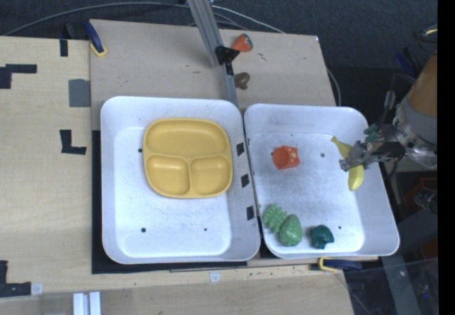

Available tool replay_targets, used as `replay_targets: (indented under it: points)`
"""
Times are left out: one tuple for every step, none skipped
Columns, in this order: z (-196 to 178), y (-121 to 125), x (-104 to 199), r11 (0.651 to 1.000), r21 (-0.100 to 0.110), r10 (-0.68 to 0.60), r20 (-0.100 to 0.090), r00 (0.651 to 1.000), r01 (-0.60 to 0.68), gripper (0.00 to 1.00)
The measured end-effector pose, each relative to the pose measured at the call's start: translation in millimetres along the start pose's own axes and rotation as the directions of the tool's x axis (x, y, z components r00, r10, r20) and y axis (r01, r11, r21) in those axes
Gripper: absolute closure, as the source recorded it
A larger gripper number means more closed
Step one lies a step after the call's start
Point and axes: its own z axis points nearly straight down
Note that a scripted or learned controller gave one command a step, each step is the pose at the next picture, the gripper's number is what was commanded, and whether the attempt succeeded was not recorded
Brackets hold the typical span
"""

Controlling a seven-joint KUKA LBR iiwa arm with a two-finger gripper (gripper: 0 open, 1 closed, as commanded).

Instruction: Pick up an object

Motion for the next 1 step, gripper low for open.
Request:
replay_targets:
  points:
    - [-0.3,13.3,60.7,1.0,0.006,-0.006,-0.004,1.0,0.006,1.0]
